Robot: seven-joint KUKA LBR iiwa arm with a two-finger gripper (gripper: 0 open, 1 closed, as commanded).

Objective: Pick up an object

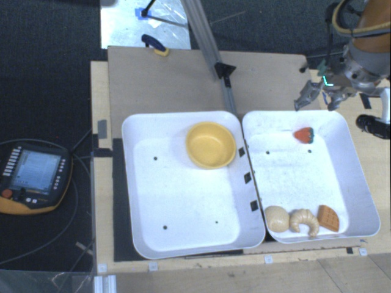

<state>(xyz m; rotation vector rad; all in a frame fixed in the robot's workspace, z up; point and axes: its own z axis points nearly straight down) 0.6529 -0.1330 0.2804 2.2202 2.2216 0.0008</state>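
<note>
Bowl (pixel 211 144), yellow, sits in the left bin (pixel 146 224), well left of the strawberry (pixel 303 135) we take as landmark. Below the strawberry, along the right bin's (pixel 357 182) near wall, we see a pale roll (pixel 277 218), a croissant (pixel 304 221) and a waffle piece (pixel 328 218). Above and just right of the strawberry hangs the gripper (pixel 319 96), fingers spread with nothing between them, probably ready to descend.

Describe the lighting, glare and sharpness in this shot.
Camera view: even overhead light; the white bins look bright but not blown out; soft shadow under the yellow bowl; a glaring patch on the floor at top left; the gripper is slightly soft, the food pieces fairly sharp.
</note>
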